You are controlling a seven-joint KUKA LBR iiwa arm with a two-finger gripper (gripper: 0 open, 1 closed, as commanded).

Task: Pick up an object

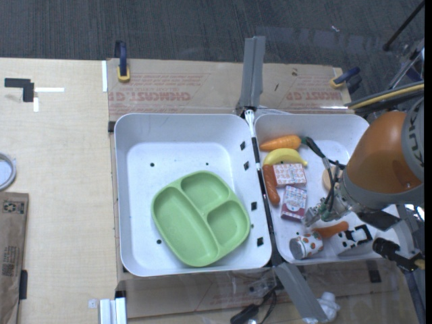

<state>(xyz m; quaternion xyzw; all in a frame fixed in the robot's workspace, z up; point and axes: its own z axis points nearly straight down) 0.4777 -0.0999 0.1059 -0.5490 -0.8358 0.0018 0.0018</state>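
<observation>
The right bin (pixel 351 123) holds several small items. An orange carrot (pixel 280 142) and a yellow banana (pixel 285 156) lie at its far left, with a red sausage (pixel 271 183) along the left wall. Two small cartons (pixel 290 174) (pixel 294 202) sit beside the sausage. A small can (pixel 306 246) lies near the front wall, and an orange piece (pixel 331 230) and a black-and-white item (pixel 354 238) are to its right. My gripper (pixel 320 212) is low in this bin, just right of the lower carton and above the orange piece. The orange band and wrist hide the bin's right part.
The left bin (pixel 128 181) holds a green divided plate (pixel 201 217). A grey divider post (pixel 253 73) rises between the bins at the back. Clamps (pixel 121 63) (pixel 344 79) sit on the cardboard behind the bins. A tape roll (pixel 5 173) lies at far left.
</observation>
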